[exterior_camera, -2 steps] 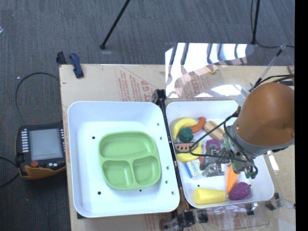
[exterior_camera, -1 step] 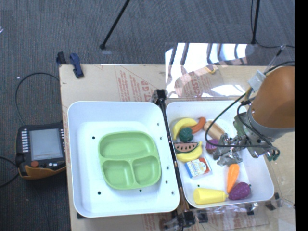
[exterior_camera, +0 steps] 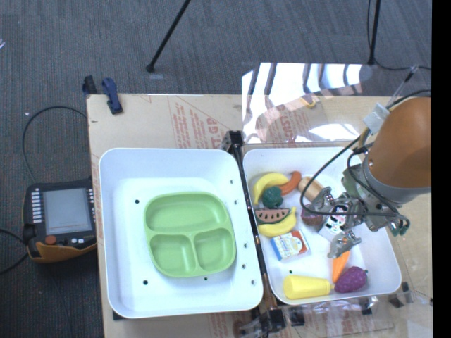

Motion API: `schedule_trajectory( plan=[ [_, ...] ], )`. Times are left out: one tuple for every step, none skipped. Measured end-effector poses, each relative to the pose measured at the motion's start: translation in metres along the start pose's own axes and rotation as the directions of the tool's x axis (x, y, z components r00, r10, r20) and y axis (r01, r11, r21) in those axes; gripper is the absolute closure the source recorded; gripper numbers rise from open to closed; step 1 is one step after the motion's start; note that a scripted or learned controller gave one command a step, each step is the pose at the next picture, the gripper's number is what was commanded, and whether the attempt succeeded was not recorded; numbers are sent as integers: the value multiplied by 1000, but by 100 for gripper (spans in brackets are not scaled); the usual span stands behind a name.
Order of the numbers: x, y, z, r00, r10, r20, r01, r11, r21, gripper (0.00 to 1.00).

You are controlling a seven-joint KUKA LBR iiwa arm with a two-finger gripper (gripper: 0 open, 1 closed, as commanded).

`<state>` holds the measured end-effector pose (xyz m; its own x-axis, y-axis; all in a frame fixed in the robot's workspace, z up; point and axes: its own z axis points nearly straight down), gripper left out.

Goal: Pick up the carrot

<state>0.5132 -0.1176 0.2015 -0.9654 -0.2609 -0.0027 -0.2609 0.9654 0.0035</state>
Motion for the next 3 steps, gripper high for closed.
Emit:
schedule_trajectory(
  plan=[
    [21,-16,96,997,-73,20,73,997,10,0],
    [47,-84,95,1000,11,1,-11,1000,2,0],
    [51,-84,113,986,169,3,-169,986,1,0]
  ],
)
